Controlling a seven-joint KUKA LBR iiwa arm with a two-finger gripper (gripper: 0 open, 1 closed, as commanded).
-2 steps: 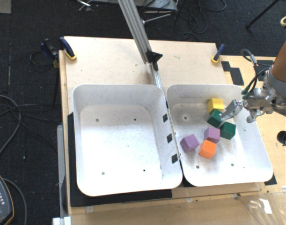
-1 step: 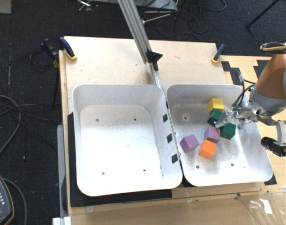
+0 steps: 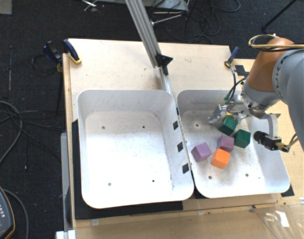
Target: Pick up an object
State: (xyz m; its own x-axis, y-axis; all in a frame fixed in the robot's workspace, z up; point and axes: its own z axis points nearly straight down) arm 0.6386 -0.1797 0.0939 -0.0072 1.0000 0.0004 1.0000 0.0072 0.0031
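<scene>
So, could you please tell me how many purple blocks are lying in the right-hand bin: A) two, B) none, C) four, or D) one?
A: two purple blocks lie in the right bin, one purple block nearer the divider and another purple block touching the orange block, with two green blocks beside them near the gripper.

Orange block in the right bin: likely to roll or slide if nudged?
The orange block looks flat-faced, so it should slide, not roll. It seems rigid and light. It touches a purple block, which a push would probably shift too.
</scene>
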